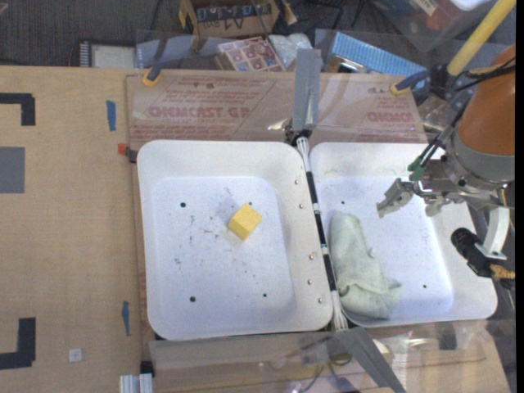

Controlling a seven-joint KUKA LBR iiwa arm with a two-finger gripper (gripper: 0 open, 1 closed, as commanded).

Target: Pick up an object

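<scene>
On the far left of the frame lies the pale wooden bench top (65, 219), with black corner markings and a few small blue tape tabs on it. Moving right, here is the left shallow white plastic bin (164, 301), its floor speckled with dark flecks. Sitting a little above its centre is a small yellow cube-shaped block (244, 221), alone on the bin floor and well clear of every wall.

Across the central seam where the two bins meet comes the right shallow white plastic bin (467, 301). Along its left wall, in the lower left part, lies a crumpled pale greenish-white cloth (359, 260), stretching from mid-bin down to the bottom rim and pressed against the divider.

Over the upper right part of that bin hangs the grey two-finger gripper (413, 200), reaching in from the right edge of the frame under the arm's orange band (491, 113). Its fingers are spread wide apart, one tip towards the bin centre and one nearer the wrist, with nothing between them. It sits above and to the right of the cloth, apart from it, and far from the yellow block in the other bin.
</scene>
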